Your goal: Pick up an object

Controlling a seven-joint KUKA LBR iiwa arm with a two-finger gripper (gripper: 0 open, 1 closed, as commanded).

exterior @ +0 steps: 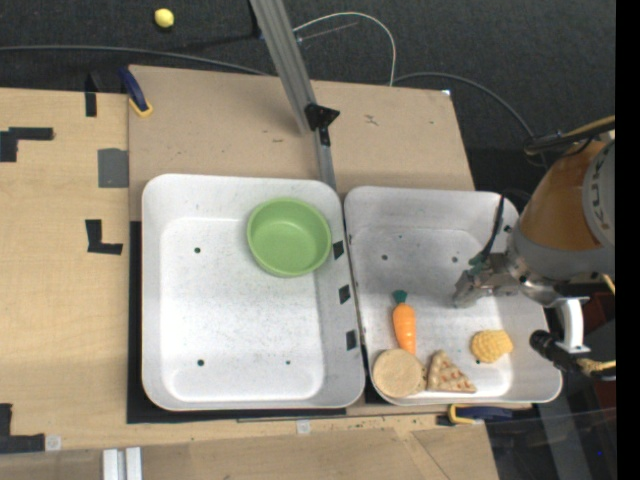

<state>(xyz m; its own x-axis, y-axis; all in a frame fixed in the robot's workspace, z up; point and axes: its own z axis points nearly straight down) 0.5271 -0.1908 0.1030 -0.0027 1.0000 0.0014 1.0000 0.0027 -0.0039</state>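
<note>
My gripper (470, 290), finger state indeterminate, sits in the right bin (420, 208), near and to the right of the carrot (403, 326), the cookie (491, 345) below it.

A robot lab or test room: a plywood bench (250, 118) marked with black tape carries two white bins (160, 268), a metal pole (285, 48) rises behind them, cables (380, 38) trail over dark carpet, and the arm (570, 208) is industrial
</note>
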